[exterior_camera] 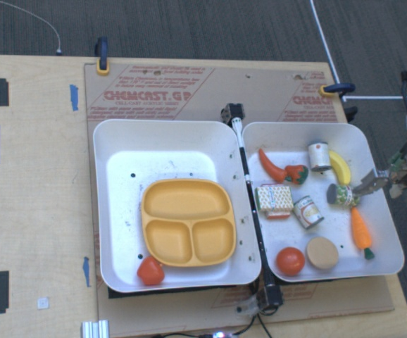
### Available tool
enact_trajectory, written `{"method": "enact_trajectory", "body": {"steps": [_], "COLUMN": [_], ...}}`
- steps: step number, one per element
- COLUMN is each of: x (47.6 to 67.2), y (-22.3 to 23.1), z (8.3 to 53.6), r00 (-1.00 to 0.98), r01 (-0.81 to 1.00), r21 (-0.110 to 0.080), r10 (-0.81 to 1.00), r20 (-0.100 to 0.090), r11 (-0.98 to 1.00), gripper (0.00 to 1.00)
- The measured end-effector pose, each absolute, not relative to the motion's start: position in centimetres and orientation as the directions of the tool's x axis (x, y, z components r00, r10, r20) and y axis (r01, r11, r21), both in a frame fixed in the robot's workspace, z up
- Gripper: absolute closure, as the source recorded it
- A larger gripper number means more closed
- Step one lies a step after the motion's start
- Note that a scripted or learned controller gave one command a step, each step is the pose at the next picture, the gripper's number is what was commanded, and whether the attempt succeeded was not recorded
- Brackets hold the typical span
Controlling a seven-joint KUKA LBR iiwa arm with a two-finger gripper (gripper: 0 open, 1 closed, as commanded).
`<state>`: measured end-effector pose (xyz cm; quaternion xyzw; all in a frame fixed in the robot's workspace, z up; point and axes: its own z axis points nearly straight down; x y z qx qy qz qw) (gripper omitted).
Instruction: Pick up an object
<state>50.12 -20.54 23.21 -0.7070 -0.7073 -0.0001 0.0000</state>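
**Gripper low at the right bin's edge, target crowded**

Because the gripper [364,186] sits just inside the right bin [377,162] at its 3 o'clock wall, next to a small greenish object [343,195], the likeliest failure is a miss or a nudge rather than a clean pinch. Whether its jaws are spread or pressed together cannot be told; the tips are too small and blurred, and nothing is visibly held between them.

The greenish object lies close to several neighbours: the banana [340,167] at its 12 o'clock, the carrot [360,231] at 5 o'clock, a tilted can [308,212] at 8 o'clock. A closing finger could catch the banana's end or push the object toward the carrot. The bin wall beside the gripper leaves little margin on that side, so a scrape against the rim is possible.

Open floor lies toward the bin's middle, between the can and the carrot, and up near 1 o'clock. The left bin [112,189] holds a yellow divided tray [188,221] and a red tomato [151,270] at 7 o'clock, well apart.
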Motion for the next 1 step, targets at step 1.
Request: {"method": "enact_trajectory", "body": {"steps": [1], "x": [48.13], "y": [-15.31], "z": [9.45], "r00": [0.0], "r01": [1.0], "r21": [0.002], "r10": [1.0], "r20": [-0.001], "r11": [0.0], "gripper": [0.0]}}
